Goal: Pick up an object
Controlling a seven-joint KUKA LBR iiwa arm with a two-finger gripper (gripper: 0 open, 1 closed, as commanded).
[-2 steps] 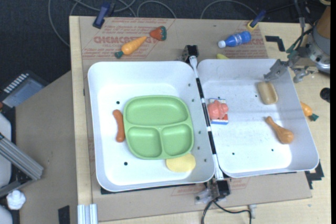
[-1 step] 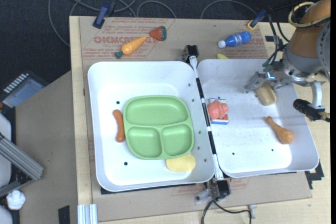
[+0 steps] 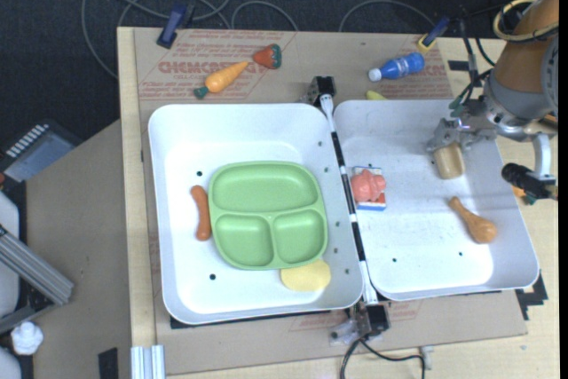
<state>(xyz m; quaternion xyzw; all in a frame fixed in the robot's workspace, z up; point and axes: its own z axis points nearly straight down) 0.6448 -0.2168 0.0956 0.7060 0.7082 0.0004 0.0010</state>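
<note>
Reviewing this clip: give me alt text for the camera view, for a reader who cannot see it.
The grey arm's gripper hangs just above a tan block in the right bin, which also holds a drumstick-shaped toy and a pink item. The left bin holds a green divided plate, an orange sausage and a yellow piece.

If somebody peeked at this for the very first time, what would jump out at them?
Probably the big green divided plate in the middle of the left bin, with an orange sausage beside it and a yellow piece at its front edge. Next, the robot's pincer over the right bin, just above a tan object.
</note>
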